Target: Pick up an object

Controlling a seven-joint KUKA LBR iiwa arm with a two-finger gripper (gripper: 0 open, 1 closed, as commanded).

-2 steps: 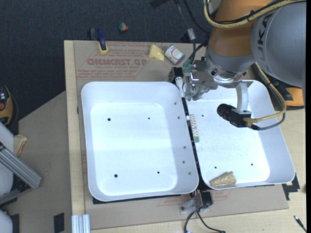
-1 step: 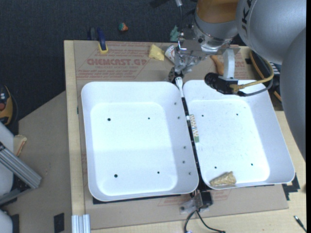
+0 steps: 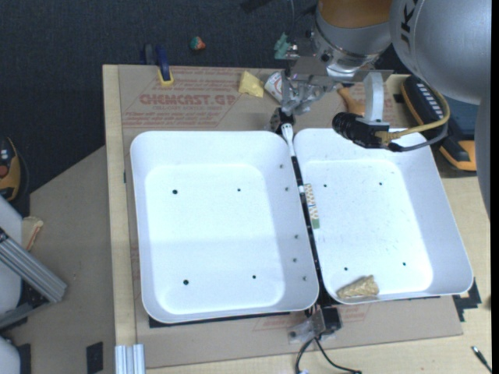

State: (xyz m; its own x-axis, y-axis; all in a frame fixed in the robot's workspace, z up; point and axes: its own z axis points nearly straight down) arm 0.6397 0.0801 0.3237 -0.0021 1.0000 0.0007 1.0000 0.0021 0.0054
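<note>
Here the arm [image 3: 390, 14] reaches in from the upper right, its orange band at the top edge, and the gripper [image 3: 300, 92] hangs over the bench just behind the far end of the seam where the two white bins meet. Whether it is apart or together cannot be told: the tip is a blur of metal and clutter. Nothing shows clamped in it. The right bin [image 3: 437, 232] holds a small tan crumpled object [image 3: 358, 288] lying near its front edge, well apart from the gripper. The left bin [image 3: 156, 162] sits just beside it. A yellow scrap [image 3: 251, 85] lies on the cardboard sheet [image 3: 187, 98] behind the bins, near the gripper
</note>
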